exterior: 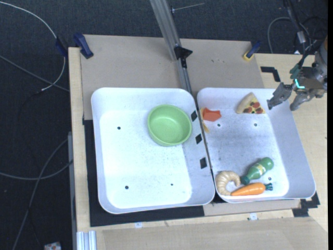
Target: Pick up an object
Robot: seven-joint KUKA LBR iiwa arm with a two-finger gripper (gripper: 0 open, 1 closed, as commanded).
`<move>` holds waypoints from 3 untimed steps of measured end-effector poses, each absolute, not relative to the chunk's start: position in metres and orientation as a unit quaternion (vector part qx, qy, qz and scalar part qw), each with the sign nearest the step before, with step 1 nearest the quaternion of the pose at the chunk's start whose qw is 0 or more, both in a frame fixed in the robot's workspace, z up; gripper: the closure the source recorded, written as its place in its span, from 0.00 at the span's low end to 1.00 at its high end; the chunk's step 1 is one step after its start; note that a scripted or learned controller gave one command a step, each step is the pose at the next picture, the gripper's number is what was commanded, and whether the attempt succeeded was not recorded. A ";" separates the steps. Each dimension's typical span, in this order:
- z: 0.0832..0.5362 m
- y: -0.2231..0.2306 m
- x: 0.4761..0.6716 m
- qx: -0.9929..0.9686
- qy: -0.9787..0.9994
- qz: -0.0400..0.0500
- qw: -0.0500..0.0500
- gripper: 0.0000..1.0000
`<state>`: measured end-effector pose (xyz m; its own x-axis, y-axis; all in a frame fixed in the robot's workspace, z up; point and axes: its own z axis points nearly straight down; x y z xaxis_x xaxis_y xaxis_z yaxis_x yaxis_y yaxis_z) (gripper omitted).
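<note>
Beside the released end effector [285, 99] lies what seems a pizza slice [251, 104].

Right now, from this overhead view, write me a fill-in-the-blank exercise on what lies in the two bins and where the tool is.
1. The green bowl sits in the ____ bin.
2. The pizza slice lies in the right bin's ____ corner, next to the tool.
3. The carrot lies at the ____ edge of the right bin, touching the green bottle.
4. The tool's fingers are spread ____.

Missing words: left; far right; near; open
</note>
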<state>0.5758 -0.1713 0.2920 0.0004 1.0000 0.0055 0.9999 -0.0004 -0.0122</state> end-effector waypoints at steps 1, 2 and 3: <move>0.295 -0.171 0.577 -0.707 -0.707 0.000 0.004 0.00; 0.246 -0.175 0.567 -0.708 -0.706 0.003 0.007 0.00; 0.183 -0.179 0.571 -0.708 -0.707 0.003 0.008 0.00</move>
<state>0.5708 -0.1787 0.1834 0.0014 1.0000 0.0066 0.9999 -0.0013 -0.0161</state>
